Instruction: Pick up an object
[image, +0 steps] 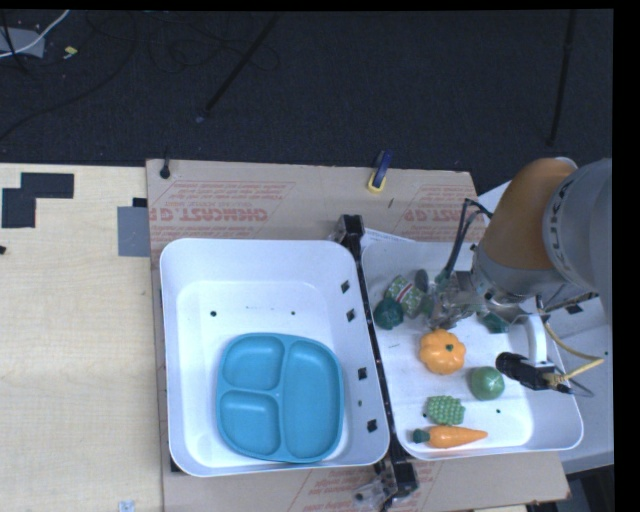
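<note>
Orange pumpkin (441, 352) sits mid right bin (560, 432); the claw (447, 305) hangs just above it, seemingly lined up for a grab, though whether it's open I cannot tell

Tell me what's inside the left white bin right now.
The left white bin holds a blue three-compartment plastic tray lying flat. The bin floor under the tray is covered.

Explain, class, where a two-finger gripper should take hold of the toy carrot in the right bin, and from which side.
Grip the carrot across its thick orange middle, coming straight down from above. It lies flat along the bin's near wall, green end left, tip right, so closing across its narrow width probably suits best. The green bumpy toy sits close behind it.
</note>
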